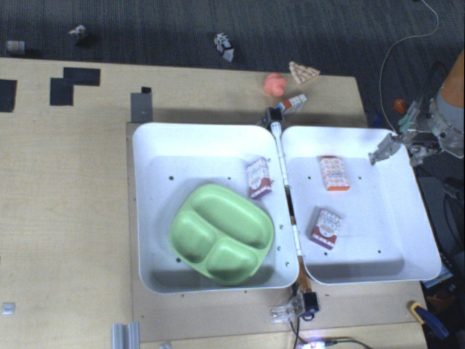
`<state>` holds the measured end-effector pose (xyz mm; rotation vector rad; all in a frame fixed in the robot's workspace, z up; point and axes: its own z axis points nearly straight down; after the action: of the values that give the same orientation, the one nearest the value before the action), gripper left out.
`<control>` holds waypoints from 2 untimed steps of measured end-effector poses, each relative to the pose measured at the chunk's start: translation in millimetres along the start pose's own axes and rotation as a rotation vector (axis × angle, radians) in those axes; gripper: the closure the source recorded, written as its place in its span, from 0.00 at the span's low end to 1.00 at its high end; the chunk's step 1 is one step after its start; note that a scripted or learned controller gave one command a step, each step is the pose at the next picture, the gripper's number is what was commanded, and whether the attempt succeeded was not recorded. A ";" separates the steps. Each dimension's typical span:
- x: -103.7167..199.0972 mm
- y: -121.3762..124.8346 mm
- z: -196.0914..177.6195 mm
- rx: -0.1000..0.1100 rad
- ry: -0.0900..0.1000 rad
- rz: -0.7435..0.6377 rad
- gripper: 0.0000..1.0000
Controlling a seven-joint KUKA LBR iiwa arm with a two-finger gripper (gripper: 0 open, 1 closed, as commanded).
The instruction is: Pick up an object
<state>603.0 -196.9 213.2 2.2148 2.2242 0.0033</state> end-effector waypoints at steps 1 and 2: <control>35.7 33.9 114.7 -0.011 -0.002 0.002 0.00; 37.5 36.1 102.7 -0.016 0.000 -0.002 1.00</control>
<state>639.3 -159.3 110.6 2.2040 2.2185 0.0206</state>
